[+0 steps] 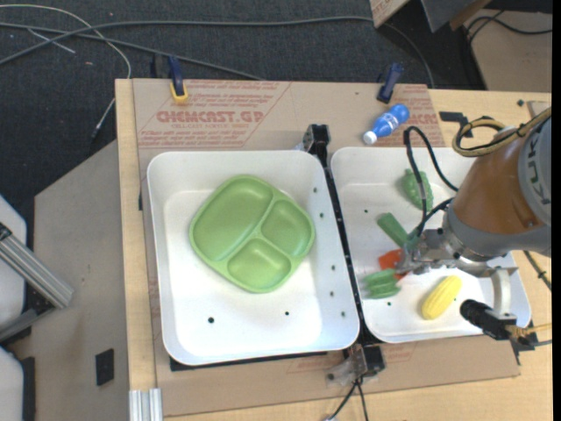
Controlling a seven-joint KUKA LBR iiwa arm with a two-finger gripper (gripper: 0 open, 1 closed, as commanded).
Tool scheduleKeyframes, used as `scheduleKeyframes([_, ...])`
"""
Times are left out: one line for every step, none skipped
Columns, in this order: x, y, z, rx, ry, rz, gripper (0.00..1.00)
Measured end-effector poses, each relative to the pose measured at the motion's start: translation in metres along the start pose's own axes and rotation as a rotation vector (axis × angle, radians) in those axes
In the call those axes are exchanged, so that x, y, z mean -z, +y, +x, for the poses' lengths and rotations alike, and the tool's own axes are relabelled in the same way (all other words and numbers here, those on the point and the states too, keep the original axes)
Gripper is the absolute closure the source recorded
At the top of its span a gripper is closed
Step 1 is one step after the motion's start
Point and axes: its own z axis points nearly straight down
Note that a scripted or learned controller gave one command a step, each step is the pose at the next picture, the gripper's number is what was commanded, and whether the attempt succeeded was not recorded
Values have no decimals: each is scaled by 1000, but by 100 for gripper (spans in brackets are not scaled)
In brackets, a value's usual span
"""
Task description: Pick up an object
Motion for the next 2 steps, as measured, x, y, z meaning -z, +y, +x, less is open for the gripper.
scheduleKeyframes([43, 3, -3, 3, 2, 6, 100])
scheduleKeyframes([93, 6, 7, 5, 2, 4, 100])
